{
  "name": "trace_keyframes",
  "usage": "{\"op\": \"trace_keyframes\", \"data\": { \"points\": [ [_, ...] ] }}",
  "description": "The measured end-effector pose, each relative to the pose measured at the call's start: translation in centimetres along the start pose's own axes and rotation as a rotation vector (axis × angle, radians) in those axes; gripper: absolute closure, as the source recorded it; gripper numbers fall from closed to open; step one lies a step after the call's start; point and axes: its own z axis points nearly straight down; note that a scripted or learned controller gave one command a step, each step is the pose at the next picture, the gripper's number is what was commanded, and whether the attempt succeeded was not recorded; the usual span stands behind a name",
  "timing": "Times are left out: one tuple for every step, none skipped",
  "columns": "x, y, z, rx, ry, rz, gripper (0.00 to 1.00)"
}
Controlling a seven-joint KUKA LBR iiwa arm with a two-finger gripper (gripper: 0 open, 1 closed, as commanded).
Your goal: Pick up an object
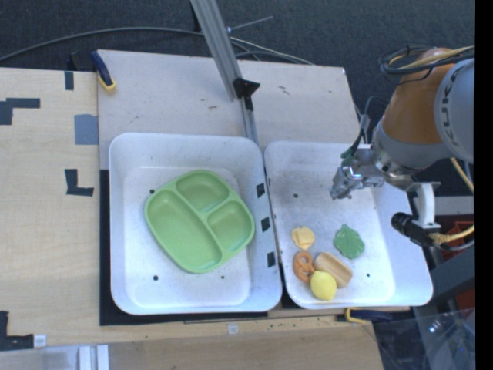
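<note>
Several small toy foods lie at the near end of the right bin [286, 164]: a green leafy piece [349, 241], a yellow piece [303, 237], an orange pretzel [303, 265], a tan bread roll [333, 266] and a yellow lemon [323, 286]. My gripper [343, 188] hangs over the right bin's middle, up and slightly left of the green leafy piece, and nothing shows between its fingers. The grey arm with its orange band comes in from the right above it.
The left bin [123, 156] holds a green divided plate [200, 220]. A slanted metal pole [219, 37] rises behind the bins. Cables run across the dark floor beyond the bench, and a blue-and-yellow clamp [103, 72] sits at the back left.
</note>
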Motion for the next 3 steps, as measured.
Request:
{"op": "trace_keyframes", "data": {
  "points": [
    [0.0,0.1,-5.3,-0.002,-0.001,-0.001,1.00],
    [5.8,0.2,-5.8,0.004,0.002,-0.007,1.00],
    [12.0,1.2,-5.4,0.005,0.002,-0.007,1.00]
  ]
}}
